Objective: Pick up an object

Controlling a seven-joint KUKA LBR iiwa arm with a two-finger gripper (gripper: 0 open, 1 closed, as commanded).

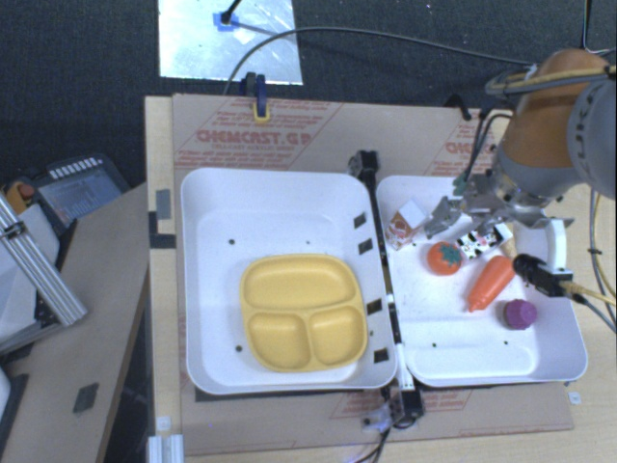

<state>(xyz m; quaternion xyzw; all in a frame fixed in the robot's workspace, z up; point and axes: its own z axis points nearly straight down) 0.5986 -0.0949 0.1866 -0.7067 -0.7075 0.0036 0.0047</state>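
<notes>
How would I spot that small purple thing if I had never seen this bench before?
Start at the right bin, the one the arm reaches over. Along its right side, toward the near edge, find the orange carrot lying at a slant. The purple piece sits just right of the carrot's lower end: small, rounded, and the only purple item among orange and white neighbours.

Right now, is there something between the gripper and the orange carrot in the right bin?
Nothing visible blocks it. The gripper hangs over the right bin, just above the carrot. A small black-and-white object sits close beside the carrot's upper end, and a round orange toy lies to its left, apart.
</notes>
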